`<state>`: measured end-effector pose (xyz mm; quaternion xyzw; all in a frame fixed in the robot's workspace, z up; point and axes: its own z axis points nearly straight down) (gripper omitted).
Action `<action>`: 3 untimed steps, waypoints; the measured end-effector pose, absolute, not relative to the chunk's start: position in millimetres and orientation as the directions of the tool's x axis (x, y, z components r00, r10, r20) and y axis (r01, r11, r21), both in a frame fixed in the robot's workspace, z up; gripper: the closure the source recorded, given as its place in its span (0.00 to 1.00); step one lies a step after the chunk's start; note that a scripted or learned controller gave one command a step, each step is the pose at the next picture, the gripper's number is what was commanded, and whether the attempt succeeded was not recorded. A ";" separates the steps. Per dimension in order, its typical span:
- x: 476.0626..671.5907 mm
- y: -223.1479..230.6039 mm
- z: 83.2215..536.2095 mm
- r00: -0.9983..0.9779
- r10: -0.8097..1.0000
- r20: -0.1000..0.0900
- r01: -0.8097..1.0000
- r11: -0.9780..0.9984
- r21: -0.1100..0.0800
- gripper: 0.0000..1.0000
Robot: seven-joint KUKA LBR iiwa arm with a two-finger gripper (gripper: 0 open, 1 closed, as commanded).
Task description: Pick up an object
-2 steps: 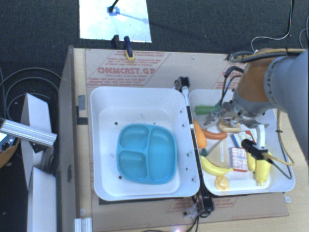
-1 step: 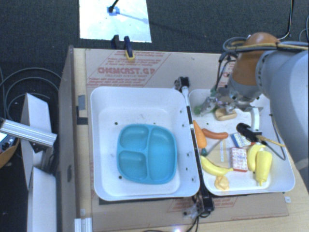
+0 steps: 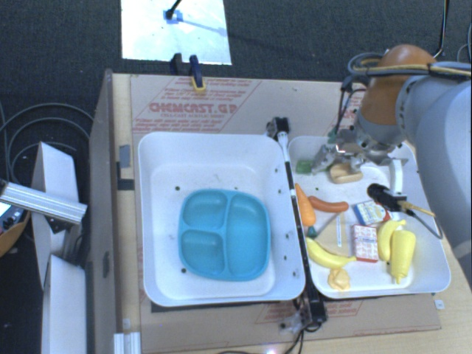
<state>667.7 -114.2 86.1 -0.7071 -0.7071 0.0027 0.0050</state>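
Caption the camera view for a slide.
Arm reaches into right bin of toy food, gripper low at its far end; blue tray in left bin.

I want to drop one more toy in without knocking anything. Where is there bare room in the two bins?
The left bin has bare floor all around the blue divided plate, widest along its far side. The right bin is crowded: carrot, sausage, banana, yellow bottle, with the gripper over its far end.

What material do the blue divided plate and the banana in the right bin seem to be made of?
Blue divided plate: probably molded plastic, semi-matte, with uniform colour, soft sheen and rounded compartments.
Banana: likely a plastic toy, with smooth, even yellow skin and a slight shine; the view cannot confirm it.
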 end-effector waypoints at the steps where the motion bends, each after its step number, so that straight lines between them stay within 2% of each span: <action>1: 668.2 -129.8 86.1 0.001 1.000 0.003 1.000 -0.001 -0.005 0.00; 2: 667.9 -158.8 85.9 0.002 1.000 0.003 1.000 -0.002 -0.005 0.00; 3: 668.9 -160.5 98.5 -0.002 1.000 -0.004 1.000 0.002 -0.002 1.00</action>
